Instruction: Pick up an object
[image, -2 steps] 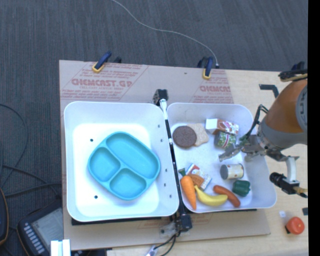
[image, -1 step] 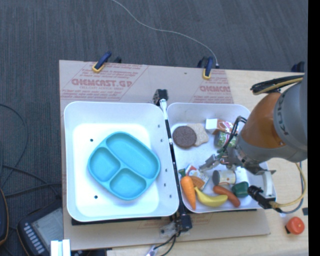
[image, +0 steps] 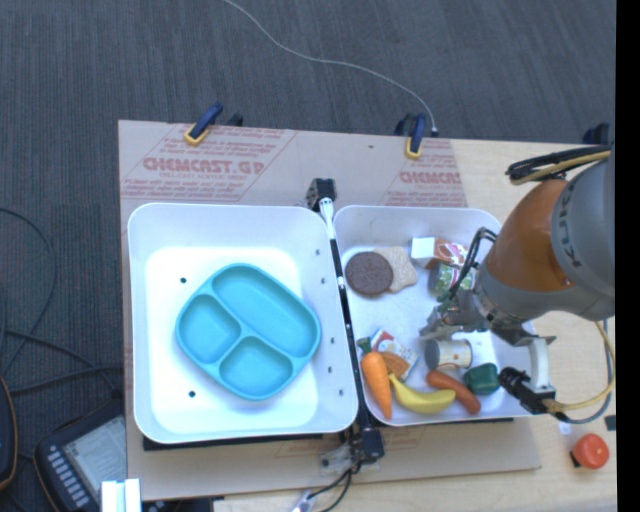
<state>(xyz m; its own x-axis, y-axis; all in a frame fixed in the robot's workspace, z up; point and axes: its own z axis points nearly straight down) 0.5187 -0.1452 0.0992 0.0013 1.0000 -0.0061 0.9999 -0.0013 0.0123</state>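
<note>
The right bin (image: 420, 214) holds several toy foods. A brown round cookie (image: 369, 272) lies at its far left beside a beige piece (image: 403, 268). A white cube (image: 422, 247) and a green and red packet (image: 447, 268) lie at the back. Along the front edge lie a carrot (image: 374, 381), a banana (image: 421, 397), a red sausage (image: 453, 389) and a green pepper (image: 481, 378). My gripper (image: 441, 323) hangs low over the middle of this bin, just above a white cup (image: 452, 353) and right of a small orange and white piece (image: 388, 349).
The left bin (image: 160, 235) bears a blue divided plate (image: 248, 331). A black rail (image: 335, 280) divides the two bins. The arm's orange band (image: 530, 250) covers the right bin's right side. An orange cap (image: 590, 452) lies on the bench at the front right.
</note>
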